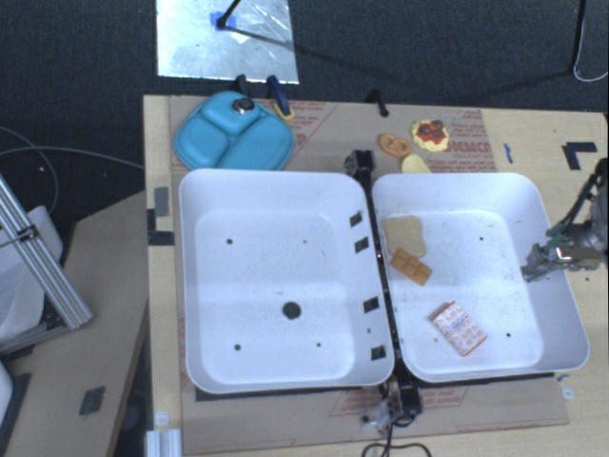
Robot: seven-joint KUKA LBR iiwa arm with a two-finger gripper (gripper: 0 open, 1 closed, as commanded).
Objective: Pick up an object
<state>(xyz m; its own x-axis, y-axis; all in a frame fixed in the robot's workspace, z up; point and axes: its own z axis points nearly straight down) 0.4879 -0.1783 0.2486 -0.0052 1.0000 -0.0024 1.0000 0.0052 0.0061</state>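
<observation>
Where the arm reaches in over the right bin's (533,198) right rim, the gripper (544,260) shows as a blurred metal cluster, cut off at the frame's edge; whether it is open or closed cannot be told. Against the right bin's left wall lie a flat tan slice (404,232) and a ridged brown waffle piece (411,267), touching. Toward the front edge rests a small patterned packet (459,328). In the left bin (205,255), a dark round disc (291,310) lies near the middle.

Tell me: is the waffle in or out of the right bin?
In. The waffle lies flat on the right bin floor, near its left wall.
</observation>
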